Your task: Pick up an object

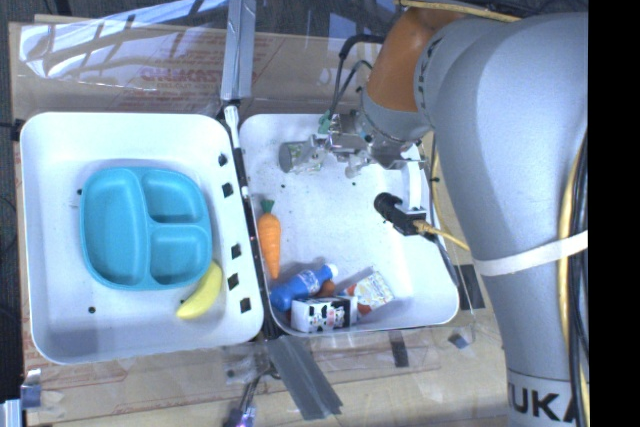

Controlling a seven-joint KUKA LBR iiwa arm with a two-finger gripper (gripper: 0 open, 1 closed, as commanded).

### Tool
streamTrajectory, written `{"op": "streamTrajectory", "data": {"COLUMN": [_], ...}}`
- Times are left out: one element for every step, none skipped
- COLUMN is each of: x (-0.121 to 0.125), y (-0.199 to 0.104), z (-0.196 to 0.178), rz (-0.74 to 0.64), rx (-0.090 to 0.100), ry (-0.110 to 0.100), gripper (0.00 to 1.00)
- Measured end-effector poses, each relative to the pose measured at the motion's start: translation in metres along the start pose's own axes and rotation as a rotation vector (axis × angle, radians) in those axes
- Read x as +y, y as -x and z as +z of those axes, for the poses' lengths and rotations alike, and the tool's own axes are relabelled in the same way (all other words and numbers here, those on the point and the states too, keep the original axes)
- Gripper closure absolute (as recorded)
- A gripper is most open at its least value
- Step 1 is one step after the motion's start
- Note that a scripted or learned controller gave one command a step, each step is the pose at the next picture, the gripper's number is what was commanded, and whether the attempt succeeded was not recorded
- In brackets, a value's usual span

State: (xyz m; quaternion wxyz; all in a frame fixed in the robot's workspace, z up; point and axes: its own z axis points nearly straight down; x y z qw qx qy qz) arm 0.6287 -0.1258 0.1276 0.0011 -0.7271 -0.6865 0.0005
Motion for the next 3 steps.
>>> {"op": "streamTrajectory", "data": {"x": [0.027,0.028,0.024], "y": [-0.017,-0.019,-0.084], "z": [0.036,0.025,-0.066], "rz": [-0.135,-0.144,-0.116], "rx": [-0.001,-0.001,0.0], "ry": [0.001,-0.001,0.002], "gripper": [0.0,1.0,1.0]}}
